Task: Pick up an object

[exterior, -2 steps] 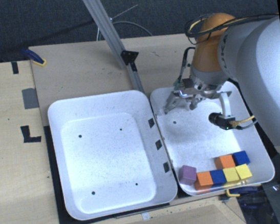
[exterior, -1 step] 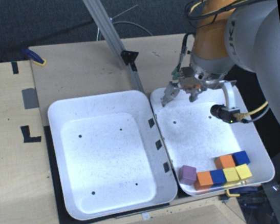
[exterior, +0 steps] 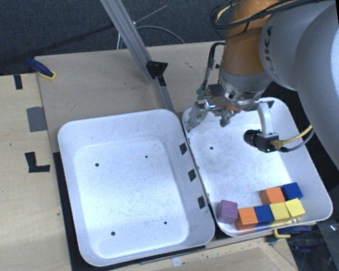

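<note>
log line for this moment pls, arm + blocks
arm: over right bin's far end | gripper: near far rim, holding nothing seen | blocks: clustered at near edge, untouched | left bin: no blocks

Fixed overhead camera, slanted down, both bins [exterior: 118,123] visible

no readable text, labels or numbers anywhere, as far as visible.

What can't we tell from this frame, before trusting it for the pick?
- Gripper in the camera view: fingers too small and blurred against the right bin rim to read their state.
- Far end of the right bin: covered by the arm's wrist.
- Blocks at the near edge: the purple block, orange block and neighbours sit packed together, so gaps for fingers are unclear.
- Arm body: cut off by the right edge.
</note>
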Robot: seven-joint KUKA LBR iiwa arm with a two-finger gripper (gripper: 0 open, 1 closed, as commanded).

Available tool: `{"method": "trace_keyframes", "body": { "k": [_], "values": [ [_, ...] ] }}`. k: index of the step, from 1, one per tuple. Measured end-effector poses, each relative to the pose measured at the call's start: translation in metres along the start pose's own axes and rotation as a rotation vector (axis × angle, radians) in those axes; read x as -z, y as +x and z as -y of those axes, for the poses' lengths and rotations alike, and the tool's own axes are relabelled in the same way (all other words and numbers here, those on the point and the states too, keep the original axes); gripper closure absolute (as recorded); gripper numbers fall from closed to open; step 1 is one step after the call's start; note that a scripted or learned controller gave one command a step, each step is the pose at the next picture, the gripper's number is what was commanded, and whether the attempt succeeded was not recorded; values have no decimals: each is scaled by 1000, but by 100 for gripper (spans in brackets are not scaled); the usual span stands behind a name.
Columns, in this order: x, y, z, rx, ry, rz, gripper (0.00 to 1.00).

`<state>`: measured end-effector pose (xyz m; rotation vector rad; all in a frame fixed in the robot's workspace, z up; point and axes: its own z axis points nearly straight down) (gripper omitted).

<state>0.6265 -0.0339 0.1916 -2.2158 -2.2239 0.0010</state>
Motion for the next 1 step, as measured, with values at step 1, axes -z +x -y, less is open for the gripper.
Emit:
{"method": "trace_keyframes", "body": {
  "k": [1],
  "values": [
    [0,15,13,-1,1,1,0]
  ]
}}
